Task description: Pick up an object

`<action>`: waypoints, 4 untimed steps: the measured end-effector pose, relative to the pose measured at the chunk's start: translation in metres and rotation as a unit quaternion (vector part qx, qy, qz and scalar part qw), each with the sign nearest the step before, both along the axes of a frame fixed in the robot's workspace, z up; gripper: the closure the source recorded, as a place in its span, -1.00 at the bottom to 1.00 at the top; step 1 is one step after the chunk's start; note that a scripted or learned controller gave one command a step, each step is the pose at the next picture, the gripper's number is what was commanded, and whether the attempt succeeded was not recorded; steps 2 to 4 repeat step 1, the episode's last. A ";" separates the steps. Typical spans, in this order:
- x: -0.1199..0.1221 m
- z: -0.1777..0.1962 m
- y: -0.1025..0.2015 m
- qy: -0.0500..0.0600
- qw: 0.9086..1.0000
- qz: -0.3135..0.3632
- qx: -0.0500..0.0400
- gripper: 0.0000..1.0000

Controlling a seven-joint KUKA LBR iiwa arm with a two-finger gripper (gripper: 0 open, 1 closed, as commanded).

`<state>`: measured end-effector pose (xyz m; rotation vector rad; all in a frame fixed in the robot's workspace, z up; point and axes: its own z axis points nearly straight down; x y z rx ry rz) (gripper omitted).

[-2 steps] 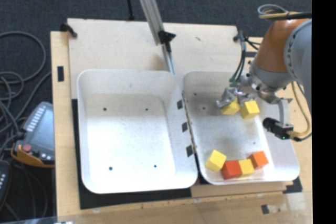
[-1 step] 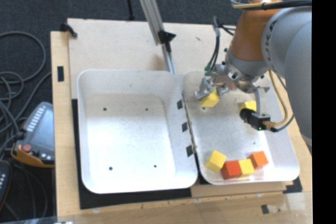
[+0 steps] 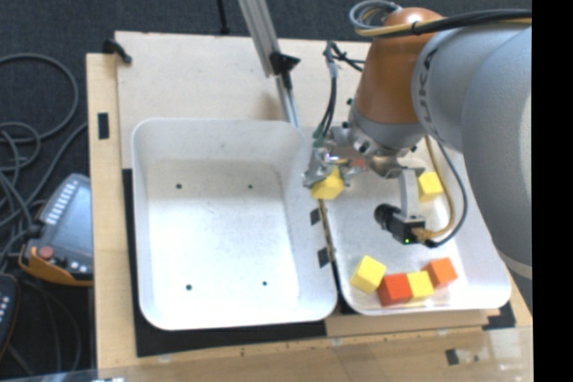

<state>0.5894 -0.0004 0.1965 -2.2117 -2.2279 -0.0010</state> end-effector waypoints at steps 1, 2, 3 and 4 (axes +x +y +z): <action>-0.021 0.000 0.074 0.000 1.000 0.001 0.001 1.00; -0.021 0.000 0.074 0.000 1.000 0.001 0.001 1.00; -0.021 0.000 0.074 0.000 1.000 0.001 0.001 1.00; -0.021 0.000 0.074 0.000 1.000 0.001 0.001 1.00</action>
